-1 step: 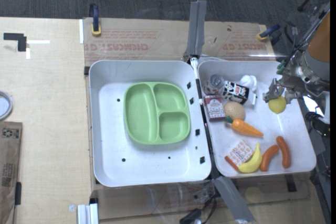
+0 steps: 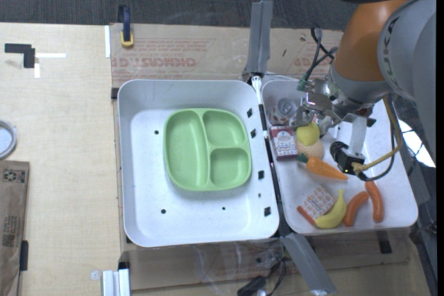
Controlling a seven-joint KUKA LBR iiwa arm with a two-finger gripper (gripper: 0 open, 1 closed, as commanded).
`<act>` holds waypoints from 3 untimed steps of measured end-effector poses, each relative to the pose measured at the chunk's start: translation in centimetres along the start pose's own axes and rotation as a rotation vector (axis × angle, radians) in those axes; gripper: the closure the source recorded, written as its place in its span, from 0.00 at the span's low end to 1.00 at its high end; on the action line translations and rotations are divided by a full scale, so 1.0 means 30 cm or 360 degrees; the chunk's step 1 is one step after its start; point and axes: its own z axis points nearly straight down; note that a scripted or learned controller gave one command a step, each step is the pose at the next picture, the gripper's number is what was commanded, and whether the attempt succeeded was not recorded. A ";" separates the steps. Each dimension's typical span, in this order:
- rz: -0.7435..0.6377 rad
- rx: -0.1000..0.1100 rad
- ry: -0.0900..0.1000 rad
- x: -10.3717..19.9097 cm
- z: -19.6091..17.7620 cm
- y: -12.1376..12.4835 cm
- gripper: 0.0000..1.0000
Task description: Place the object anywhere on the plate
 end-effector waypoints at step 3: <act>-0.0828 -0.0003 -0.0002 0.380 -0.002 -0.003 0.00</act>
